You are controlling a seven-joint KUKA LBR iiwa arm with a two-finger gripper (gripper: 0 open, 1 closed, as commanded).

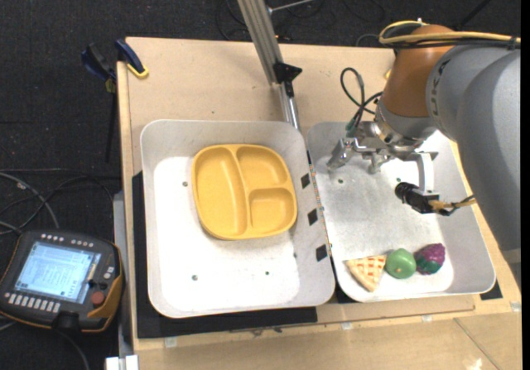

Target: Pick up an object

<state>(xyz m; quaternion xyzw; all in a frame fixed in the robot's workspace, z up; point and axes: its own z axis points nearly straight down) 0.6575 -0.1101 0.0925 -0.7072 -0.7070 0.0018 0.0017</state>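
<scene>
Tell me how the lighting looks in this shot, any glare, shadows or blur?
Camera view: even overhead light, the two white bins bright but not washed out; a soft shadow under the gripper on the right bin; the yellow plate and toy food are sharp; the floor beyond the bench is dark.

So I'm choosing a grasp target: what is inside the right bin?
The right bin holds a pizza-slice toy, a green apple-like piece and a purple piece along its near edge. The arm covers the bin's far right part, so anything there is hidden.
</scene>
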